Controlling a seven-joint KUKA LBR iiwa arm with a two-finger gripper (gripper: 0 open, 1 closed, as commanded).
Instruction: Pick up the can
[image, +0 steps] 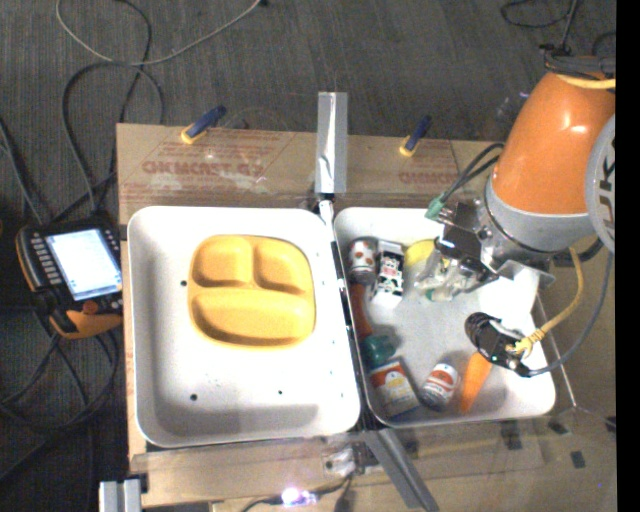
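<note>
Approach step: the gripper (452, 268), finger state impossible to tell, hangs over the right bin (545, 405); next it must centre on the can (362, 259).

This is a robot lab or test cell, not a home or kitchen. A plywood bench (250, 165) stands on dark carpet, its far edge held by blue clamps (203, 123). Two shallow white bins (150, 330) sit side by side on it, parted by a metal rail (331, 140) at the bench's far middle. Loose black cables (100, 70) trail over the floor beyond the far-left corner. A handheld control pendant (75, 268) with a lit screen lies off the bench's left edge. The grey and orange industrial arm (555, 150) looms over the right side.
</note>
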